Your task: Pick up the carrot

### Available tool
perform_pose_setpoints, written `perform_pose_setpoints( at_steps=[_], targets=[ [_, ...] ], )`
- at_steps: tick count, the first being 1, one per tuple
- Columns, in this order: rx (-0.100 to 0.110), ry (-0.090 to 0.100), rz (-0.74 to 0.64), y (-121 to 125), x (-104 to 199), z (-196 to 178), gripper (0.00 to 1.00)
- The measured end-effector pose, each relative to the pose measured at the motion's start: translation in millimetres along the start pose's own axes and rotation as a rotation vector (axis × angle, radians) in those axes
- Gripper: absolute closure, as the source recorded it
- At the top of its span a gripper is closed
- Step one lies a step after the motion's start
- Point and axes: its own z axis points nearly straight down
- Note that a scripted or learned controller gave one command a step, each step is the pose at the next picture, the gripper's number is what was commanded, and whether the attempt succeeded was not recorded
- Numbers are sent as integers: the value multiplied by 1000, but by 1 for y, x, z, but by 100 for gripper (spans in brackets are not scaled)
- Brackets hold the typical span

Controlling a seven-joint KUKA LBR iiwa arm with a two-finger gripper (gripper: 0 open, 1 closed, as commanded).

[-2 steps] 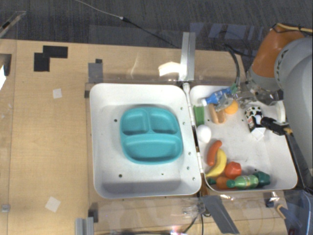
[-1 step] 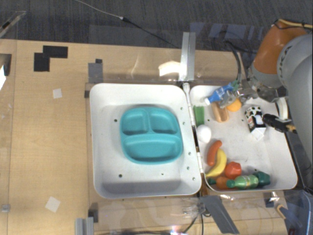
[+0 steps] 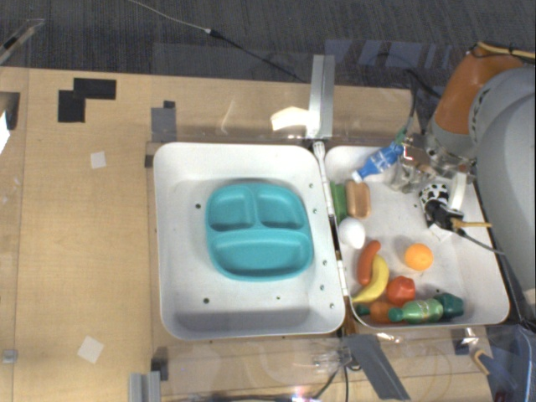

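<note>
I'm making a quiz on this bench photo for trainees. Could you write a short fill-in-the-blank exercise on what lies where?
1. The teal divided tray lies in the ____ bin.
2. The carrot lies right beside the yellow ____.
3. The small round orange lies in the ____ bin.
4. The gripper is over the right bin's ____ end.

Missing words: left; banana; right; far

teal tray (image 3: 255,239), orange carrot (image 3: 368,261), white bins (image 3: 180,224)

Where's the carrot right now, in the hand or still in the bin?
In the bin. The carrot lies flat in the right bin against the banana, apart from the hand.
</note>
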Motion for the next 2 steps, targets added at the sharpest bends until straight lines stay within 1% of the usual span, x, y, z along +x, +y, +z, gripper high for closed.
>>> perform_pose_setpoints(
  at_steps=[1, 2],
  targets=[
    [1, 2, -2, 0, 2, 0, 0],
    [-9, 0, -204, -88, 4, -1, 0]
  ],
)
